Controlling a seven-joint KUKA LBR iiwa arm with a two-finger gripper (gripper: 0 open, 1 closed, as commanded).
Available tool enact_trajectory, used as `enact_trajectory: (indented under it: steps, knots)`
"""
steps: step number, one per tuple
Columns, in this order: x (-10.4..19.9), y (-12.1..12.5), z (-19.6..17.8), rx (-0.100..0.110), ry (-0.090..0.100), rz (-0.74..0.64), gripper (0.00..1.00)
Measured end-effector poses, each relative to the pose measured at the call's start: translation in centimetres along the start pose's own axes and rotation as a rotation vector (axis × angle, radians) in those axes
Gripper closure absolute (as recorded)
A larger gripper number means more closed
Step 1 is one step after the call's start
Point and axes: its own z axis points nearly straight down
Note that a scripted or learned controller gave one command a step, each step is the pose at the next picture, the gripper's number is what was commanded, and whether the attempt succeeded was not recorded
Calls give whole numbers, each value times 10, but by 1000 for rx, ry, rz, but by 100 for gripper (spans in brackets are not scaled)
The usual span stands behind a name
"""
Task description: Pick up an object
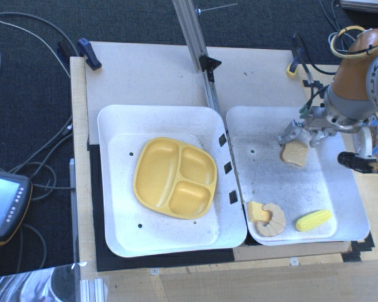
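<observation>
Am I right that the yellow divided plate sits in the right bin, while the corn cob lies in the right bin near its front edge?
Not quite: the camera view shows the yellow divided plate in the left bin. The corn cob does lie in the right bin, near its front edge.

A robotics lab: grey KUKA arm (356,80), loose black cables (25,150) on dark carpet, clamped wooden bench (145,74).
</observation>
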Motion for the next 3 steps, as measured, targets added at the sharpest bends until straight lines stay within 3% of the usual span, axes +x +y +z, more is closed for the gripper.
enact_trajectory:
  steps: [1, 3]
  knots:
    - [0, 3, -17, -10, -2, -1, 100]
    - [-6, 11, -127, -18, -6, -1, 100]
